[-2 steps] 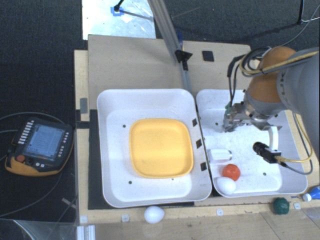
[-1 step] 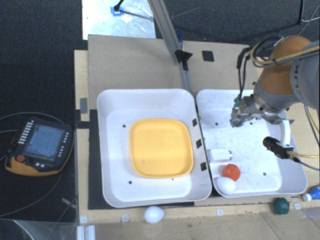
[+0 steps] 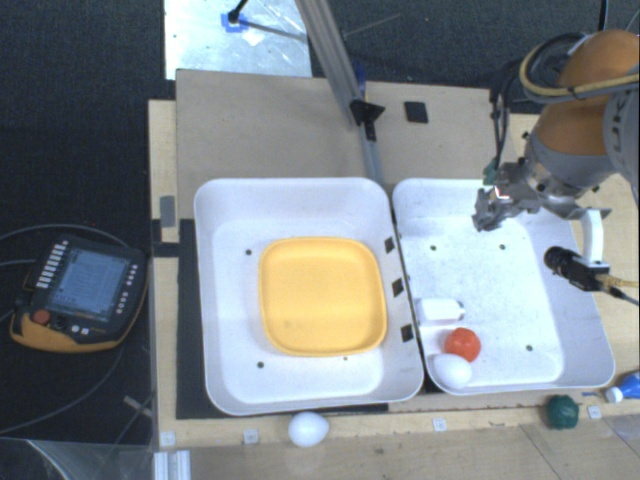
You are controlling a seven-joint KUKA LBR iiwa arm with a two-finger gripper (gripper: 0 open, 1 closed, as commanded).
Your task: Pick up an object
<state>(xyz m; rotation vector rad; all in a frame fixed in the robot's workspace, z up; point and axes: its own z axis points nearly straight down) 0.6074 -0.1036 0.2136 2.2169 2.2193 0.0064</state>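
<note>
My gripper (image 3: 487, 217) hangs over the far part of the right bin (image 3: 500, 278), reaching in from the right, and nothing shows between its tips. Near that bin's front left corner lie a small white block (image 3: 439, 310), an orange-red ball (image 3: 462, 344) and a white egg-shaped object (image 3: 451, 371), packed close together. They sit well in front of the gripper. In the left bin (image 3: 225, 268) rests a yellow square plate (image 3: 323, 294).
Another white egg (image 3: 308, 429) lies on the bench in front of the left bin. A dark green ball (image 3: 561, 411) sits off the right bin's front right corner. A slanted metal pole (image 3: 335, 53) rises behind the bins. A teach pendant (image 3: 78, 293) lies on the floor at left.
</note>
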